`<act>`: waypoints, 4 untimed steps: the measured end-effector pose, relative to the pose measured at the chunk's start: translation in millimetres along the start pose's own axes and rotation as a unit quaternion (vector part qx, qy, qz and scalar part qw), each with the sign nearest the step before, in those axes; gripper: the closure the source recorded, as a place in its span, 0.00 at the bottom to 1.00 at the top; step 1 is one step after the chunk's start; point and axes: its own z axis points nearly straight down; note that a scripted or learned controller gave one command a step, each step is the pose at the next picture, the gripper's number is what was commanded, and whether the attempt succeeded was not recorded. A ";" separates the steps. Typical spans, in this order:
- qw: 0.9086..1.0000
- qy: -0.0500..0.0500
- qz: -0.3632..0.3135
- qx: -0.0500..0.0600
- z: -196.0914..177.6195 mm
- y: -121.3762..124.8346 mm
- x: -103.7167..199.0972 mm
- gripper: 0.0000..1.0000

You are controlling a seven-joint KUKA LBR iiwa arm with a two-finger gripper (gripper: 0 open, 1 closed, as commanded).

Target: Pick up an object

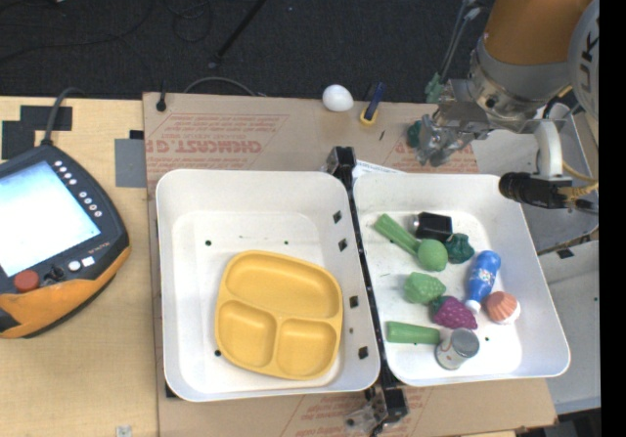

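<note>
Cardboard-topped bench: the gripper, its state impossible to tell, is poised above the right bin; the blue bottle, judged light and rigid, is best taken mid-body.

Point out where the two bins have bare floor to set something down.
Left bin: bare floor behind and left of the yellow divided plate. Right bin: a bare strip along its far wall, behind the black block. Its middle is crowded, from blue bottle to purple grapes.
</note>
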 end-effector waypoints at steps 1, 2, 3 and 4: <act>1.000 -0.002 0.003 -0.006 -211.5 -20.9 -22.0 1.00; 1.000 0.000 0.006 0.009 -135.2 -118.7 -39.0 1.00; 1.000 -0.002 0.005 0.001 -205.8 -100.8 -61.0 1.00; 1.000 -0.001 0.009 0.007 -143.6 -154.7 -130.6 1.00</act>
